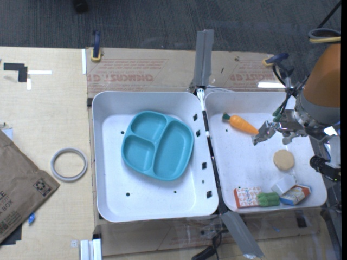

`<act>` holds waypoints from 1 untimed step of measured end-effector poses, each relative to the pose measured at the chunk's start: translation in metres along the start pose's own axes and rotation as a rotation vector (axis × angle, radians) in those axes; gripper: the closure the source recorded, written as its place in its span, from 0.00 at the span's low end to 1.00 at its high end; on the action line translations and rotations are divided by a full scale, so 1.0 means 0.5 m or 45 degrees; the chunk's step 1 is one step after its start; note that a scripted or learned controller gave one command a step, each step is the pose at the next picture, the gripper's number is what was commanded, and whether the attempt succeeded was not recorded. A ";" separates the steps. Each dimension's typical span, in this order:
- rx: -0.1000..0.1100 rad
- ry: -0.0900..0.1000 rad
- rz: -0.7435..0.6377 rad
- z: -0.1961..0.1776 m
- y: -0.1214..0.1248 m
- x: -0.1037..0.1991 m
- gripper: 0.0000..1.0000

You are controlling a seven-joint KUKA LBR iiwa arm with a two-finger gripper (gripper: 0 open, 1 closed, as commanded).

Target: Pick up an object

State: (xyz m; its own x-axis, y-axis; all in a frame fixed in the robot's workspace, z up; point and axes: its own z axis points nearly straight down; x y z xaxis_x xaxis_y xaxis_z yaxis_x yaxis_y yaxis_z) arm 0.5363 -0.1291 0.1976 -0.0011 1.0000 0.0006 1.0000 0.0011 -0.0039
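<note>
In the right bin [244, 161] lie a toy carrot [242, 124] at the back, a round tan biscuit [283, 160] in the middle, and along the front wall a red and white packet [248, 196], a green piece [268, 199] and a small white and orange carton [296, 195]. My gripper [274, 136] hangs over the right bin, just right of the carrot and above the biscuit. Its fingers [262, 134] are spread open with nothing between them.
A teal divided plate [157, 145] fills the middle of the left bin [108, 172]. A roll of tape [69, 163] and a brown cardboard box [19, 191] lie on the bench to the left. A grey divider post [204, 58] stands behind the bins.
</note>
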 end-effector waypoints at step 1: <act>-0.007 -0.002 -0.095 0.209 0.164 0.002 0.00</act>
State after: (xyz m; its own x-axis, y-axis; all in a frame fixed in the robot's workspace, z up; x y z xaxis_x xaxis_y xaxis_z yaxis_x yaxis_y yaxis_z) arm 0.6178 -0.1279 0.0926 -0.0757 0.9971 -0.0013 0.9971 0.0757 0.0016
